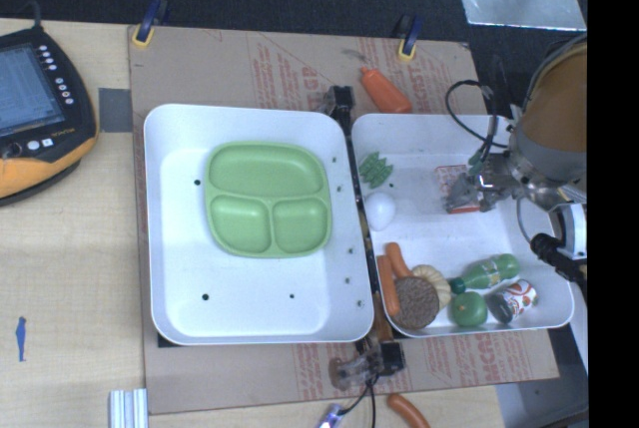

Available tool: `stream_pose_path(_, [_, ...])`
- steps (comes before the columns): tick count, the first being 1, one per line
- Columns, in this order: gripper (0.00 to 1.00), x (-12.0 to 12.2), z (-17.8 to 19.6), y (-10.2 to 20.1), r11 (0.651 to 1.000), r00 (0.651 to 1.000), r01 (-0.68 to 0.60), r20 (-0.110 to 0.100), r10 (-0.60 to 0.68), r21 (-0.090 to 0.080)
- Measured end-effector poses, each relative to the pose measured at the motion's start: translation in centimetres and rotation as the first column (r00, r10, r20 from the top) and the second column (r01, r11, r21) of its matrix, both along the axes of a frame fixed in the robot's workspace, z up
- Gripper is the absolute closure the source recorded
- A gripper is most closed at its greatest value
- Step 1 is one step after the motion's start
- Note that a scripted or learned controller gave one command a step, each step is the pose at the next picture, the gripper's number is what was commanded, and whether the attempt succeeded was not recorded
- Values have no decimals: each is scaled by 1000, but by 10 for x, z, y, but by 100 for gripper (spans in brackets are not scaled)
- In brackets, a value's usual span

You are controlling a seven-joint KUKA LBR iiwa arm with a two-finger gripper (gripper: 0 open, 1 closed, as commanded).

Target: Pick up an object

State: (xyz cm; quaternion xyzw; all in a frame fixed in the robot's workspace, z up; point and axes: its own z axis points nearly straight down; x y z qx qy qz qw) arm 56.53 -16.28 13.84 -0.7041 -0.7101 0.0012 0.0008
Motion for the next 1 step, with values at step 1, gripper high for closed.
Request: stream_pose_path(1, [100,15,75,105,1000,1000,3,1,-3,2])
